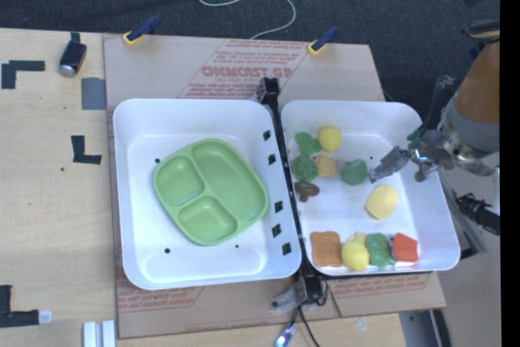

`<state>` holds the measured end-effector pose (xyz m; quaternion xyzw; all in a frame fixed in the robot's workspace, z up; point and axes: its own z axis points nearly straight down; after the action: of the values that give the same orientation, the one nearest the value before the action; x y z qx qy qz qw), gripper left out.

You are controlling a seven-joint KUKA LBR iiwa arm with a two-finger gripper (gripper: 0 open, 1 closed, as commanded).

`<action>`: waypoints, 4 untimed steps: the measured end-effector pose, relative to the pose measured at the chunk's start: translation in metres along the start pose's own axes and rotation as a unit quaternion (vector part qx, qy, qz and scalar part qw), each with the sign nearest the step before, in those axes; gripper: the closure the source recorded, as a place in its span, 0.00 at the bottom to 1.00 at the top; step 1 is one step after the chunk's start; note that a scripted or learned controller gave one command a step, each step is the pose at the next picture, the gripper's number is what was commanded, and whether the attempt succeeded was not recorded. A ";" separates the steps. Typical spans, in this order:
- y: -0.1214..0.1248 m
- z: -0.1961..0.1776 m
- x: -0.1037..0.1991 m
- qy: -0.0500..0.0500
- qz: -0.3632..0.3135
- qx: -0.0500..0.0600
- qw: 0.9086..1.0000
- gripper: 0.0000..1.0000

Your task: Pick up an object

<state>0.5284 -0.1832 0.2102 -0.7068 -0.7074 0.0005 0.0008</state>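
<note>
The smooth yellow lemon-shaped toy (382, 201) lies slanted, long side pointing up-right, just below the open, empty two-finger gripper (388, 166).

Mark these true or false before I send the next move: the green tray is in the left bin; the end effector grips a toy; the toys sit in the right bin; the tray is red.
1. The green tray lies in the left bin. True.
2. The end effector grips a toy. False: nothing shows between its fingers.
3. The toys are in the right bin. True.
4. The tray is red. False: it is green.
</note>
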 end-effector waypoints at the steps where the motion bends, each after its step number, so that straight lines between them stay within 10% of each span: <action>1: 0.003 0.120 -0.008 0.001 0.000 0.004 1.000 0.00; 2: 0.005 0.104 -0.008 0.000 0.000 0.000 1.000 1.00; 3: 0.071 0.070 -0.041 -0.002 -0.001 -0.004 1.000 1.00; 4: 0.045 -0.086 0.039 -0.001 -0.004 -0.009 1.000 1.00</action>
<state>0.5735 -0.1446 0.2964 -0.7038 -0.7104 -0.0055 -0.0059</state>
